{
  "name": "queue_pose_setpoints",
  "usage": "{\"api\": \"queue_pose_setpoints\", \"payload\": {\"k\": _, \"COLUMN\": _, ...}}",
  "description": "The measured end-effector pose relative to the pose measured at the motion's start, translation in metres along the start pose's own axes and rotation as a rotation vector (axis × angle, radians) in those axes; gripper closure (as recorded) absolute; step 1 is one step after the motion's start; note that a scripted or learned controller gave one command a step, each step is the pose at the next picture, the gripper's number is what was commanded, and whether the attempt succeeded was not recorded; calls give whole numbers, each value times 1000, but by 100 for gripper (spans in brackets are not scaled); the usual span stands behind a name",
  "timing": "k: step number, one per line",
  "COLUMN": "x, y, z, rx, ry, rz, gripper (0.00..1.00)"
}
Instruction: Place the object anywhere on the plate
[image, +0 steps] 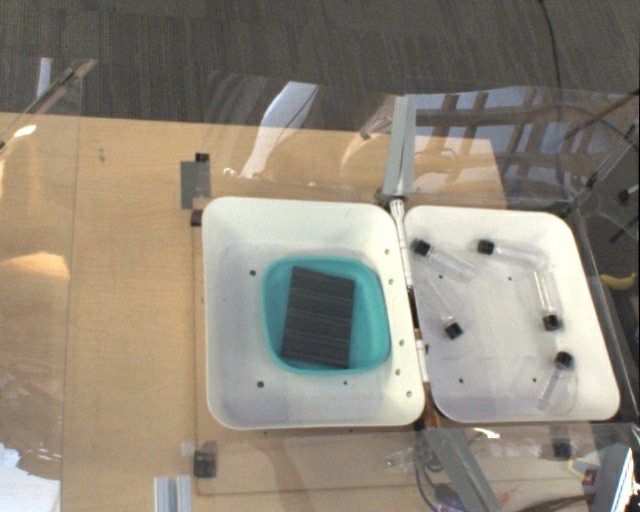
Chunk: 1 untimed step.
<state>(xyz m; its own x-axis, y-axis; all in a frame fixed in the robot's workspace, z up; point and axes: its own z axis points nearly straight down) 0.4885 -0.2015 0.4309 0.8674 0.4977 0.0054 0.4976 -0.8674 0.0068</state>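
teal plate (372, 318): its middle is hidden under the dark ribbed rectangular block (319, 316) lying on it.
clear plastic tubes with black caps (546, 296): in the white bin (500, 400) right of the plate; bodies too transparent to trace, count uncertain.
clutter below that bin (600, 470): cut off by the bottom edge, too blurred to identify.
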Motion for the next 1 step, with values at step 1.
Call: {"api": "queue_pose_setpoints", "payload": {"k": 1, "x": -2, "y": 3, "z": -5, "rx": -1, "ry": 1, "rz": 127, "gripper": 0}}
